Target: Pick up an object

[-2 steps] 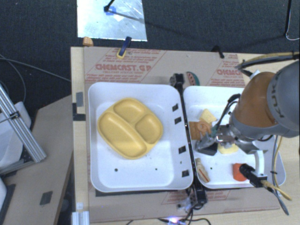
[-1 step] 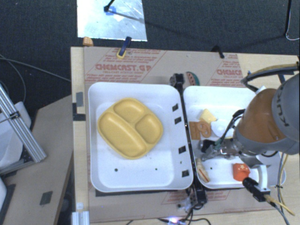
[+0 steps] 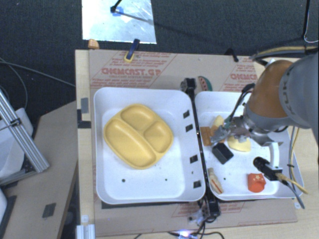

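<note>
The right bin (image 3: 234,97) holds several small things. My gripper (image 3: 218,136) is low over its left side, reaching in from the right. A brown flat piece (image 3: 205,135) lies right by the gripper's tip and a small yellow piece (image 3: 218,121) sits just behind it. A black block (image 3: 223,153) lies just in front of the gripper. A pale yellow piece (image 3: 240,145) sits partly under the wrist. An orange-red object (image 3: 255,182) and a small hot-dog-like toy (image 3: 215,182) rest near the front wall. Nothing is visibly held.
The left bin (image 3: 114,188) holds a yellow divided plate (image 3: 138,135). A black clip-lined divider (image 3: 195,133) separates the two bins. The grey arm with its orange band (image 3: 271,91) covers the right bin's back right part.
</note>
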Robot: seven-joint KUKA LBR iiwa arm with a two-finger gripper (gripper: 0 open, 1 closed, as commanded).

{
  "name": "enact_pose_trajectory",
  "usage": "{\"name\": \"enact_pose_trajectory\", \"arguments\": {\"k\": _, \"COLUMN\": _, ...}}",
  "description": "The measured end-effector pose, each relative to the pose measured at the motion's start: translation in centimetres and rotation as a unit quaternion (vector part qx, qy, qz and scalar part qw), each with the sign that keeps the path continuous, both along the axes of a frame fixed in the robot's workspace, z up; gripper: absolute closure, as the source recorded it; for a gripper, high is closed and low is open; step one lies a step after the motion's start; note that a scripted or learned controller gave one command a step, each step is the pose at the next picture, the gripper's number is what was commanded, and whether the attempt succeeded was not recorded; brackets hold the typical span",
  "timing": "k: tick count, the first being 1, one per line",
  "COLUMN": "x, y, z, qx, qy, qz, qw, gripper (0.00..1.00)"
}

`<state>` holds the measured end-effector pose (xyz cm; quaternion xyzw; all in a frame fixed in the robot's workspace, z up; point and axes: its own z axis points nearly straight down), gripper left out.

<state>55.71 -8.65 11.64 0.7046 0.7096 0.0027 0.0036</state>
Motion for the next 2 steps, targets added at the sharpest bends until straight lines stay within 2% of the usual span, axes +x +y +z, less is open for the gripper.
{"name": "enact_pose_trajectory", "arguments": {"k": 1, "x": -7.14, "y": 4.51, "z": 7.09, "qx": 0.0019, "qy": 0.004, "qz": 0.000, "qw": 1.0000, "gripper": 0.00}}
{"name": "enact_pose_trajectory", "arguments": {"k": 2, "x": -6.98, "y": 5.41, "z": 6.79, "qx": 0.0013, "qy": 0.004, "qz": -0.001, "qw": 1.0000, "gripper": 0.00}}
